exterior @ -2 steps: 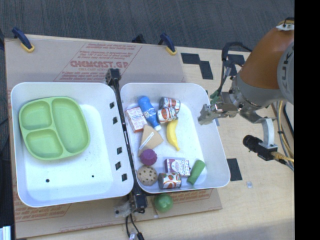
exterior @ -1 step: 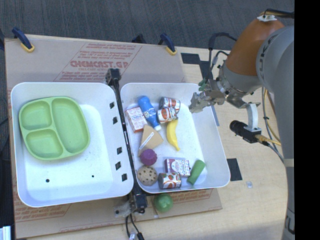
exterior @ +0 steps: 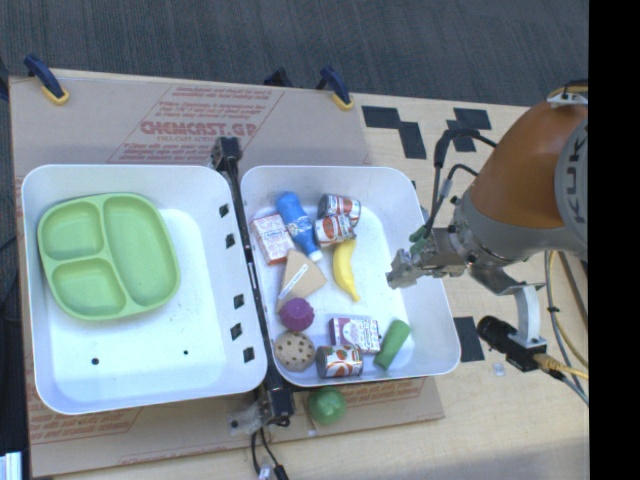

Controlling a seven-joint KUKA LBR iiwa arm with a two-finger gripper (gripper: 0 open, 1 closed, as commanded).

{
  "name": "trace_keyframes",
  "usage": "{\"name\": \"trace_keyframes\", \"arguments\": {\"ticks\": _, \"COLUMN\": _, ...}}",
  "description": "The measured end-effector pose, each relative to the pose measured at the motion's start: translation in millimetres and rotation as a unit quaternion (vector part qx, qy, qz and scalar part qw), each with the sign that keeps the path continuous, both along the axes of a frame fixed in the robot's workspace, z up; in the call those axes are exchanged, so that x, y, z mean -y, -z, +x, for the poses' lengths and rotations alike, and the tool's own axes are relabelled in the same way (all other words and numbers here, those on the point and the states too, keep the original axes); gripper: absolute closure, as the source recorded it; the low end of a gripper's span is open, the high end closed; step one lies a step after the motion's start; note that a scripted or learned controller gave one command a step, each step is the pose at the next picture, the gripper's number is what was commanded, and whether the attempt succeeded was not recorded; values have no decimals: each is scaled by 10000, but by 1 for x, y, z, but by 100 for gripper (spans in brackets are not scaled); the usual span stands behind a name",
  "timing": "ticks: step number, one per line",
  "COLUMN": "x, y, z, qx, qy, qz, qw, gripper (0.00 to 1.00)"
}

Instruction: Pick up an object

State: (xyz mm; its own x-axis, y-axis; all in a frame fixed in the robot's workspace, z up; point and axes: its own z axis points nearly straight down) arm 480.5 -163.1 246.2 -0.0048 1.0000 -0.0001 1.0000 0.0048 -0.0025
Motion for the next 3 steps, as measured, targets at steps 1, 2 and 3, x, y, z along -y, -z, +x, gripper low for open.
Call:
{"name": "trace_keyframes", "arguments": {"ticks": 1, "x": 4, "y": 16, "z": 21, "qx": 6, "qy": -14, "qz": -6, "qw": 10000, "gripper": 100}}
{"name": "trace_keyframes", "arguments": {"ticks": 2, "x": -29, "y": -8, "z": 21, "qx": 19, "qy": -8, "qz": -2, "qw": 10000, "gripper": 100}}
{"name": "trace_keyframes", "arguments": {"ticks": 3, "x": -67, "y": 5, "z": 2, "qx": -2, "qy": -13, "qz": -1, "qw": 10000, "gripper": 100}}
